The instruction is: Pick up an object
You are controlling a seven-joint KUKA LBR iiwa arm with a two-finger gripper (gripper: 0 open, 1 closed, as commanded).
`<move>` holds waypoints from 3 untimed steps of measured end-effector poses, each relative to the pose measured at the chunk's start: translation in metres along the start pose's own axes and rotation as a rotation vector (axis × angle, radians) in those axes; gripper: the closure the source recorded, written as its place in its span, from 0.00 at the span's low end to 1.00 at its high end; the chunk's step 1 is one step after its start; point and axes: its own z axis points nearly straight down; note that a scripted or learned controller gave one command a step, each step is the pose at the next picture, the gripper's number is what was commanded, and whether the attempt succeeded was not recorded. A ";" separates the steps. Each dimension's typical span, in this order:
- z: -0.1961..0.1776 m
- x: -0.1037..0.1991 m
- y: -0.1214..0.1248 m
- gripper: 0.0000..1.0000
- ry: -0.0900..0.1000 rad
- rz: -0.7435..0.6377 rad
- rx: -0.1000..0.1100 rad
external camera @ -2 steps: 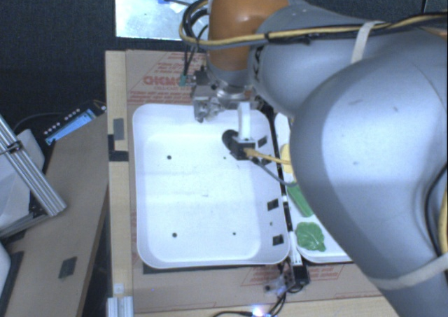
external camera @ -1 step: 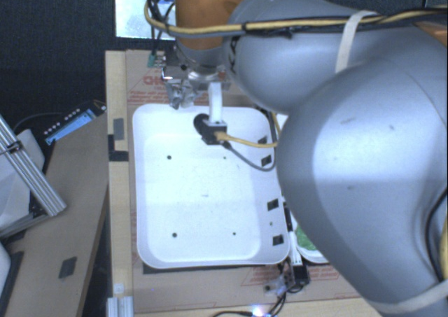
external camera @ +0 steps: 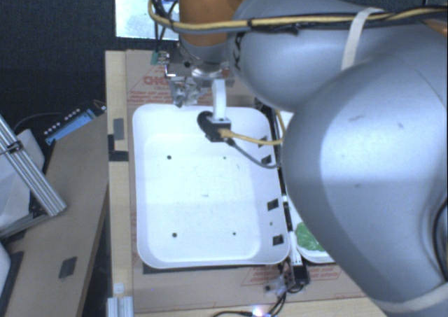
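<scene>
My gripper (external camera: pixel 187 93) hangs over the far edge of the left bin (external camera: pixel 150 189), and I cannot tell its state. The one thing I can see to pick is a green object (external camera: pixel 306 238) near the front edge of the right bin (external camera: pixel 318 257), mostly hidden under my arm (external camera: pixel 364 141); I judge it light and perhaps soft, best taken across its middle, though its shape is unclear. Red print on the cardboard (external camera: pixel 143 83) by the far edge is too blurred to read.
</scene>
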 end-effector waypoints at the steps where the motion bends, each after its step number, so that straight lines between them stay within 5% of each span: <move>1: -0.050 -0.009 0.000 1.00 0.001 0.006 0.000; 2: -0.151 -0.052 0.001 1.00 0.001 0.010 -0.008; 3: -0.131 0.005 -0.119 1.00 0.001 -0.004 0.010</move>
